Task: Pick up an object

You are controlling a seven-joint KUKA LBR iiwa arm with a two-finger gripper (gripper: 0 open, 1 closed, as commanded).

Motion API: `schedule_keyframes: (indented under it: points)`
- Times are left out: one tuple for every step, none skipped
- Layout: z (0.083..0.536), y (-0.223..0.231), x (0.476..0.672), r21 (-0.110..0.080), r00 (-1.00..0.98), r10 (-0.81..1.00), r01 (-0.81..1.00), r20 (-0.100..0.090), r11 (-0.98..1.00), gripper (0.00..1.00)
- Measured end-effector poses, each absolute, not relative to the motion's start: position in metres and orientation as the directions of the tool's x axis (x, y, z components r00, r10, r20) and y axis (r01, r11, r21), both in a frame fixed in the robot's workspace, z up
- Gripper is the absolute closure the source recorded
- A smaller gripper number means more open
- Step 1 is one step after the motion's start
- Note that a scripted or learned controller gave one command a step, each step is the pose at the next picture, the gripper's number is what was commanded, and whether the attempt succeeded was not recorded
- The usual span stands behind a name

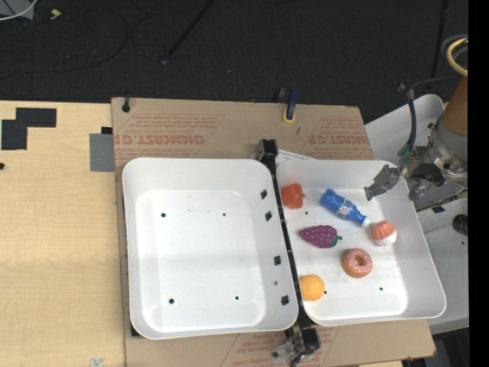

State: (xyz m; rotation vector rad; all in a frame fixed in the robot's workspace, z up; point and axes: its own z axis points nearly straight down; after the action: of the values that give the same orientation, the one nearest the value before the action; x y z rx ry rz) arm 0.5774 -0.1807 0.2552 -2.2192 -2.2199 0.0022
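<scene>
Gripper [399, 177] at right bin's [428, 281] right rim, holding nothing; finger spread: cannot tell. Blue bottle [341, 206] nearby, untouched.

A dark floor [229, 37], crossed by loose cables [191, 29], is seen beyond the bench's far edge. The bench top [53, 243] is of pale wood. A brown cardboard sheet [206, 128] is laid on it, held at its far edge by a clamp [289, 105].
</scene>
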Motion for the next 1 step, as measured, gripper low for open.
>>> schedule_keyframes:
  points:
    - [0.0976, -0.1318, 0.6092, -0.014, -0.005, 1.0, 1.0, 0.005, 0.005, 0.0]
